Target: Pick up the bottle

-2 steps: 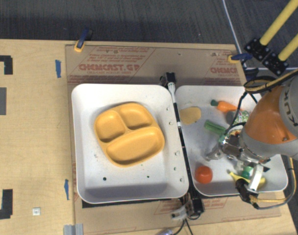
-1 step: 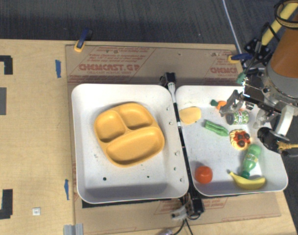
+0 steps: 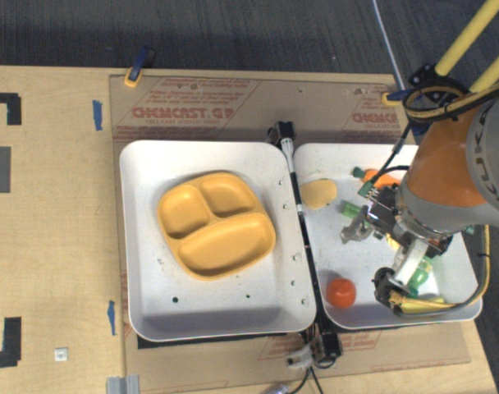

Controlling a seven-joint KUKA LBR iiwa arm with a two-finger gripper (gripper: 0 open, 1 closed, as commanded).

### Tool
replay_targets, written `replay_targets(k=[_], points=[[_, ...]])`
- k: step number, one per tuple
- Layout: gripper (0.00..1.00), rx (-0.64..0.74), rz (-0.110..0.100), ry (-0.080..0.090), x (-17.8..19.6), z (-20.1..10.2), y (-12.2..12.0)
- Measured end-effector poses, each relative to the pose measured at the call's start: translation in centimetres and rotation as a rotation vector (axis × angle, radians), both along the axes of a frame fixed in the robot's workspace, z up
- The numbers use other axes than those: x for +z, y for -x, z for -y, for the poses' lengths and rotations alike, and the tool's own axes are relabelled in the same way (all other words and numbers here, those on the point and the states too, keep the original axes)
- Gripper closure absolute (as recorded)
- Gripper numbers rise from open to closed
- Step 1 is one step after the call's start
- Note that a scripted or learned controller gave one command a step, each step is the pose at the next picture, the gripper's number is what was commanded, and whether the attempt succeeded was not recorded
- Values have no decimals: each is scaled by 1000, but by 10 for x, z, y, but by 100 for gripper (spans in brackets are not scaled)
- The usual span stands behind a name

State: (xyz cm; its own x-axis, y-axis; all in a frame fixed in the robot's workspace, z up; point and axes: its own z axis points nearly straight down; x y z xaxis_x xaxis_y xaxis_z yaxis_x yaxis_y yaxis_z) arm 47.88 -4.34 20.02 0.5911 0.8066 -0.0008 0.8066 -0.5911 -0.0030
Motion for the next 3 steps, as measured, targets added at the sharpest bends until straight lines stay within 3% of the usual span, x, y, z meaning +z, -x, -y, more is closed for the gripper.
replay_targets(k=[1, 2, 3], points=[[0, 60, -1, -1, -16, -4, 0], [0, 50, 2, 1, 118, -17, -68], [0, 64, 1, 0, 4, -8, -48]])
